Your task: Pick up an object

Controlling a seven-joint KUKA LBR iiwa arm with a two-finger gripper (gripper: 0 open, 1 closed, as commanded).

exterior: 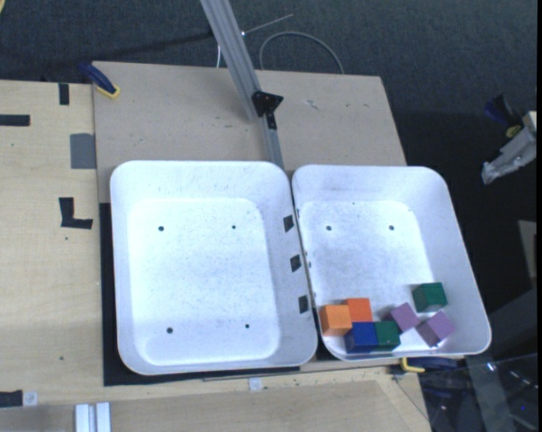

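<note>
Several small blocks lie clustered in the near corner of the right bin (379, 187): an orange block (337, 318), a red-orange block (358, 310), a blue block (363, 335), a green block (387, 334), two purple blocks (403, 316) (436, 328) and a dark green block (429, 295). A pale grey piece that looks like my gripper (510, 156) hangs outside the bins, to the right of the right bin's far corner and well away from the blocks. Nothing is seen held in it.
The left bin (127, 241) stands beside the right one, the two touching along their inner rims. A grey metal bar (230, 39) slants across the bench behind the bins. Black tape marks and a blue-yellow clip (100, 79) lie on the wooden bench at left.
</note>
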